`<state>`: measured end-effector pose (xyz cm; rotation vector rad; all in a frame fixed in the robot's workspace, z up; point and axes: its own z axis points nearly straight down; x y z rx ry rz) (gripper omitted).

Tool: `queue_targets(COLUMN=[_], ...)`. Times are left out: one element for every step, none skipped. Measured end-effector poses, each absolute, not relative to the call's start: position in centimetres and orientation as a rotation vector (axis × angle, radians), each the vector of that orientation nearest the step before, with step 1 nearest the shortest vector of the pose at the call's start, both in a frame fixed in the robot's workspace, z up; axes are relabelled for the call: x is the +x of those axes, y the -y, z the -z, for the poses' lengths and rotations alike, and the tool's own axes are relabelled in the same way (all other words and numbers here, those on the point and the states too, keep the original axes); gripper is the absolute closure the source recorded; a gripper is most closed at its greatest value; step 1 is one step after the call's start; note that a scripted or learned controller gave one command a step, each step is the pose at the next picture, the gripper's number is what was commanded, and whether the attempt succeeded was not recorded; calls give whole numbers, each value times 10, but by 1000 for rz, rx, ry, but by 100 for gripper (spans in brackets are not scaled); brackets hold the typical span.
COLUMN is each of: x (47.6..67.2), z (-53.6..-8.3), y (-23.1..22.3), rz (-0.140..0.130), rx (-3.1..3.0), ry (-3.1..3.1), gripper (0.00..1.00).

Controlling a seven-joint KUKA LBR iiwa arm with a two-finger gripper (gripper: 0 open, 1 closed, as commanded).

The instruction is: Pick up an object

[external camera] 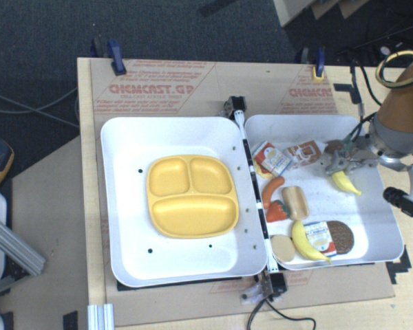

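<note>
My gripper (339, 166) hangs low over the far right part of the right bin (382, 243). A small yellow banana-shaped piece (347, 183) lies directly under and in front of it, touching or nearly touching its tip; I cannot tell if it is gripped. To the left lie a red and white packet (272, 159), an orange-brown packet (305, 152), a red chili (271, 188), a tan bun (295, 201), a larger banana (303, 242) and a brown cookie (341, 234).
The left bin (120, 184) holds a yellow divided plate (192, 195). A beige round piece (283, 247) and a small labelled packet (319, 236) sit at the right bin's front. The arm comes in over the right rim.
</note>
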<state>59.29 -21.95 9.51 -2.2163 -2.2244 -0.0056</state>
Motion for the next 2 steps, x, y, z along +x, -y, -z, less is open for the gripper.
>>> queue_targets(x=[562, 601], z=[-101, -84], y=[170, 109], rz=[-2, 3], rx=[-2215, -2214], ry=[2220, 2230], gripper=[100, 100])
